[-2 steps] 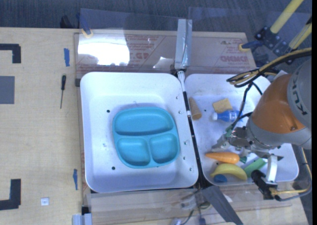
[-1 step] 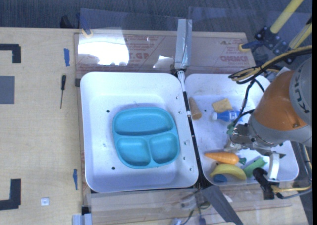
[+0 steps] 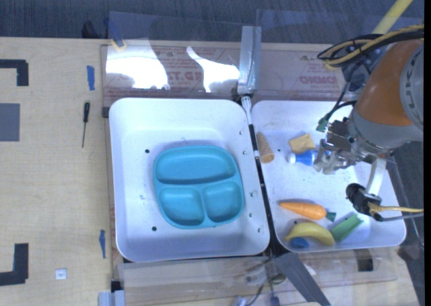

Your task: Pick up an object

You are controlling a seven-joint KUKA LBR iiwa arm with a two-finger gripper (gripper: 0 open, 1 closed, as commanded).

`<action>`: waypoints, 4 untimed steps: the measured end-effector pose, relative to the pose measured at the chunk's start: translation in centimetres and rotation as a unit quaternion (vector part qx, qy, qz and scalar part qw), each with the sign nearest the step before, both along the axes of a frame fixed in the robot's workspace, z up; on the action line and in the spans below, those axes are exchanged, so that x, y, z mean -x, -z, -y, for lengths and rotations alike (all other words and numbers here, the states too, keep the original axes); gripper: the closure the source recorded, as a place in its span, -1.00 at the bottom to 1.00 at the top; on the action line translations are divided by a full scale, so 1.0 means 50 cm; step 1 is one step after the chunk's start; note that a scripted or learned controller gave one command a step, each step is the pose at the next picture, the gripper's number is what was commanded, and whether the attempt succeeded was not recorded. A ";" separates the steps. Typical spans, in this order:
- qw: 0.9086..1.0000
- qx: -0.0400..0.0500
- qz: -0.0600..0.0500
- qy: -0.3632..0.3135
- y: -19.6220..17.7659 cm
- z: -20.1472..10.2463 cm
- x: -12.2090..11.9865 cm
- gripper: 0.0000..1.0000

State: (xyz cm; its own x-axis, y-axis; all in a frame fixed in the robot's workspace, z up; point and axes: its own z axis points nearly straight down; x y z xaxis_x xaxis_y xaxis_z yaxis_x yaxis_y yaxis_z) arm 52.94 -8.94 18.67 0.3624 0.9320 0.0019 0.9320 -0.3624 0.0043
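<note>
Bright, even overhead light. Strong white glare blooms on the clear panel (image 3: 168, 69) behind the bins. Shadows are soft and faint. The picture is slightly soft overall, with a cool bluish cast.

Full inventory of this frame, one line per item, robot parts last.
bins: 2, white, side by side on the bench
divided tray: 1, light blue, middle of the left bin
carrot: 1, orange, near side of the right bin
banana: 1, yellow, near edge of the right bin, below the carrot
green piece: 1, green, right of the banana
tan block: 1, yellow-tan, far part of the right bin
blue item: 1, blue, just below the tan block, beside the gripper
brown stick: 1, tan-brown, by the right bin's left wall
screwdriver: 1, dark, on the bench left of the bins
arm: 1, grey and orange, over the right bin
gripper: 1, over the right bin by the blue item
</note>
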 end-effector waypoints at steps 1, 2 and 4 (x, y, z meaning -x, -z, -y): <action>1.000 0.000 -0.003 0.001 0.005 0.001 0.003 -1.00; 0.997 0.000 0.001 -0.076 0.197 0.027 -0.051 -1.00; 0.980 0.002 0.000 -0.201 0.201 0.011 -0.229 -1.00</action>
